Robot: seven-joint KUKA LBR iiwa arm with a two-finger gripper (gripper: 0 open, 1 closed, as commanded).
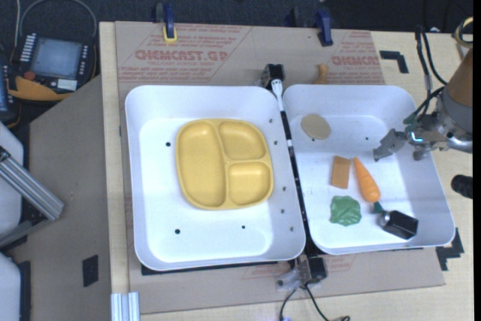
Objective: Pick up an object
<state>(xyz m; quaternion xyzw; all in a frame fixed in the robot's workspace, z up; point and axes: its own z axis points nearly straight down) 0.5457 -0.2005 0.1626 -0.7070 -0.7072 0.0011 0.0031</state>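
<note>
On your left, the left bin [143,162] holds a yellow divided plate [224,162], lying flat near its middle. In the right bin [428,199] you have a tan round disc [316,127] near the back, a tan block [341,171] just beside an orange carrot [366,180], a green leafy piece [345,210] in front of them, and a black and silver object [397,222] near the front right corner. The gripper [392,144] hovers over the right bin, right of the carrot, its jaws parted with nothing between them.
</note>
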